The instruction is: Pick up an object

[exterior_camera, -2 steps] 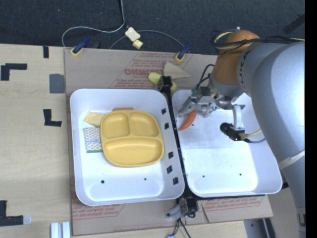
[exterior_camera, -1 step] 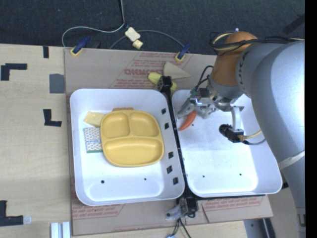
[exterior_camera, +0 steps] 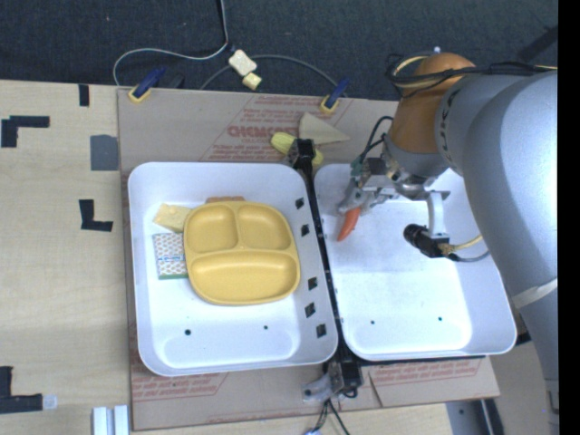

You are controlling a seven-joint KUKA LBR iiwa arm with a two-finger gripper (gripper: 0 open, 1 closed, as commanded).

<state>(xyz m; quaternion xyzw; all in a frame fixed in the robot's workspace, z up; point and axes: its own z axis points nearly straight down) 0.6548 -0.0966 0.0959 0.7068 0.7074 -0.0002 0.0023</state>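
A: As the arm (exterior_camera: 494,143) hung over the right bin (exterior_camera: 426,320), its gripper (exterior_camera: 360,199) sat low by that bin's far left corner, and there was an orange carrot-shaped piece (exterior_camera: 347,224) right under it!

B: Was it gripped?

A: Its top end met the fingers, the rest slanted down toward the bin floor, close to the left wall. I couldn't tell whether the fingers were clamped on it.

B: And the left bin (exterior_camera: 227,338)?

A: A yellow divided tray (exterior_camera: 243,251) lay in the middle, with a small patterned packet (exterior_camera: 169,255) touching its left edge.
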